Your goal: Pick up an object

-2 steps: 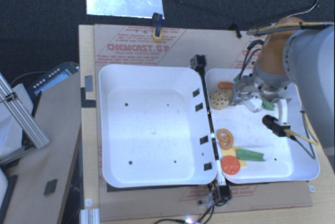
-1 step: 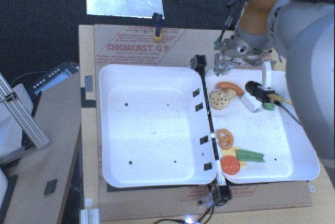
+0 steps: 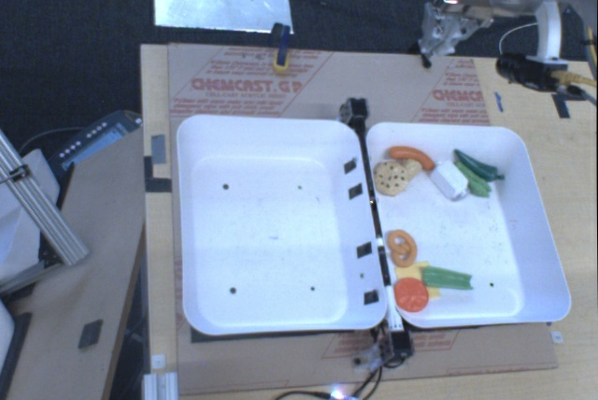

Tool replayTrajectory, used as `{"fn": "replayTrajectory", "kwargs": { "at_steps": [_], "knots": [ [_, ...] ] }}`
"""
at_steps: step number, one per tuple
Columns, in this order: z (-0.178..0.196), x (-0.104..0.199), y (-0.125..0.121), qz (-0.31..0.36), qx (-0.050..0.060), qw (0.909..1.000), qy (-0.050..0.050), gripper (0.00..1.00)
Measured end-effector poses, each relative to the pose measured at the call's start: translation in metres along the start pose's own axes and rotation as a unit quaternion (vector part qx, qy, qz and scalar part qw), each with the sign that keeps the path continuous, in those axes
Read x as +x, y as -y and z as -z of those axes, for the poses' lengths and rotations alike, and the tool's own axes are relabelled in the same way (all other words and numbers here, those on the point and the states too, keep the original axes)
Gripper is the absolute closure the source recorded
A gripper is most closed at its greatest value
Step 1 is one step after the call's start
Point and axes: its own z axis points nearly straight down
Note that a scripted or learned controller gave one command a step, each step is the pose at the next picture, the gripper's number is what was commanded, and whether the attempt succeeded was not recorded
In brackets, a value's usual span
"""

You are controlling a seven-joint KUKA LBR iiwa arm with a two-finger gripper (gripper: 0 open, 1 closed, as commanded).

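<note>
Orange-red plastic tomato (image 3: 411, 294) is sitting lower centre in white right bin (image 3: 537, 230); probably light, rigid, slippery; grasp across its middle. Gripper (image 3: 432, 48) is hovering upper right; finger state unclear.

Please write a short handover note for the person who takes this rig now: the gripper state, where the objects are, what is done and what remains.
Gripper: raised beyond the bins' far edge, above the bench, holding nothing visible.
Objects: all in the right bin: sausage, cookie, white block, green beans, pretzel, tomato, green pepper.
Done: nothing picked.
Left: descend into the right bin, grasp one object, lift it.
</note>
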Motion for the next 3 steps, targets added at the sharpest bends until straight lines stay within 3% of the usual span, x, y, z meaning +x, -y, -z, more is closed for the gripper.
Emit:
{"fn": "replayTrajectory", "kwargs": {
  "at_steps": [1,2,3],
  "knots": [
    [-0.125,0.078,0.018,0.001,0.014,0.9999,-0.001,1.0],
    [0.142,0.09,0.038,-0.001,0.0,1.0,-0.002,1.0],
    [0.007,0.134,0.057,0.0,0.016,0.9999,0.0,1.0]
  ]
}}
